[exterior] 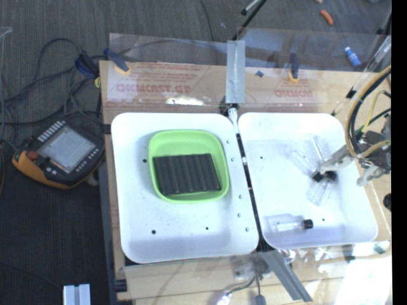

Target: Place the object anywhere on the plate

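A green square plate (163, 146) sits in the left bin (130, 221). A dark ridged rectangular slab (186, 175) lies flat on the plate, covering most of its floor. My gripper (325, 172) reaches in from the right edge over the right bin (267, 132), low among several clear plastic vials. A black cap (316, 176) lies right at its tip; whether anything is gripped is unclear. Another clear vial (287, 223) with a black cap lies on its side near the bin's front.
More clear vials (313, 149) lie in the middle of the right bin. Yellow and black cables (356, 116) hang at the right edge. A handheld pendant (60, 152) rests on the floor to the left. A metal divider (245, 170) separates the bins.
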Available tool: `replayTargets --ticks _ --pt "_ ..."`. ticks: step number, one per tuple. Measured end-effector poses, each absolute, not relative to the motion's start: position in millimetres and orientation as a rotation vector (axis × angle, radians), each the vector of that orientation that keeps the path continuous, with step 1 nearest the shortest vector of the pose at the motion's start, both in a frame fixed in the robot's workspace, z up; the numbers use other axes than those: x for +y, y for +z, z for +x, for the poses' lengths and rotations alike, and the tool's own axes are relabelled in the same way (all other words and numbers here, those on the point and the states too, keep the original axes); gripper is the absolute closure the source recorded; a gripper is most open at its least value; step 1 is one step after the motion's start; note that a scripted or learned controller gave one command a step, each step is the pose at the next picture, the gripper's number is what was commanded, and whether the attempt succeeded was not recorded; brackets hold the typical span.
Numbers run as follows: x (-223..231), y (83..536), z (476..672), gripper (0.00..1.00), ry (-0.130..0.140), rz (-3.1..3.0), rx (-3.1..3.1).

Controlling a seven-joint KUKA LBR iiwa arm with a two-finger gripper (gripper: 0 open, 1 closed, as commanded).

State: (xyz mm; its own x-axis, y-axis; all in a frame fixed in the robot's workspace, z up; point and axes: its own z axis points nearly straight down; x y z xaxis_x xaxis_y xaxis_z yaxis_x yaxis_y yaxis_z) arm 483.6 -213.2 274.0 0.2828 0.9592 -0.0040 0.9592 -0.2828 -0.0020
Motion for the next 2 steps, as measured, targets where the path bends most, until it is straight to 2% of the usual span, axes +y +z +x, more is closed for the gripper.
replayTargets --ticks 2 --pt "-213.2 274.0 483.6 0.00 -0.007 2.515 1.881"
